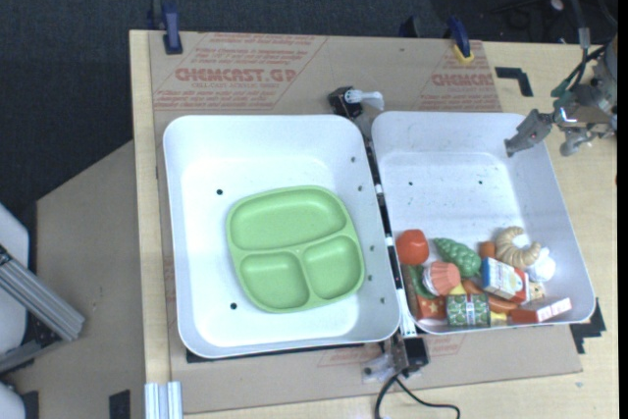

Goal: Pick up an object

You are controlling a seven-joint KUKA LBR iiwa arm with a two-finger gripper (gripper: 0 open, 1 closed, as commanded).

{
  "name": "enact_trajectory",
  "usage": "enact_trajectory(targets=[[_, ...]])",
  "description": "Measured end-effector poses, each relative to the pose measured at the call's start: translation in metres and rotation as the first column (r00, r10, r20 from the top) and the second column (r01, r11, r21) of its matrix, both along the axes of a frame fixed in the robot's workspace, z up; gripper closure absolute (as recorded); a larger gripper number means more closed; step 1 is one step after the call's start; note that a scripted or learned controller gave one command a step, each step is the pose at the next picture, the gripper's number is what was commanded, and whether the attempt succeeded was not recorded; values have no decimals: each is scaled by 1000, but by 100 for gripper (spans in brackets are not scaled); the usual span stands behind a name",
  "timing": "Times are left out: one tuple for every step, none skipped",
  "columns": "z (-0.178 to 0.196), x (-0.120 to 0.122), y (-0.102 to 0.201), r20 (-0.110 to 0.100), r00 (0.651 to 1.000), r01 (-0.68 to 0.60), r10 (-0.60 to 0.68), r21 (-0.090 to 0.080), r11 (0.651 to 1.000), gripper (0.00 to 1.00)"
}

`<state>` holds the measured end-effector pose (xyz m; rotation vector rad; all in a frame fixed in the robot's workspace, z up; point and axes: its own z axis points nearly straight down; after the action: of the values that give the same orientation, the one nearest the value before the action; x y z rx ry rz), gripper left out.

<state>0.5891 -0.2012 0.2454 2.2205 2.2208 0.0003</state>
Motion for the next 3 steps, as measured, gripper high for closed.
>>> enact_trajectory(targets=[[-136, -59, -23, -18, 1000, 5, -5, 6, 1000, 0], [-162, -112, -13, -4, 1000, 2, -2, 2, 1000, 0], [-148, -107, -14, 10, 1000, 1, -1, -4, 1000, 100]])
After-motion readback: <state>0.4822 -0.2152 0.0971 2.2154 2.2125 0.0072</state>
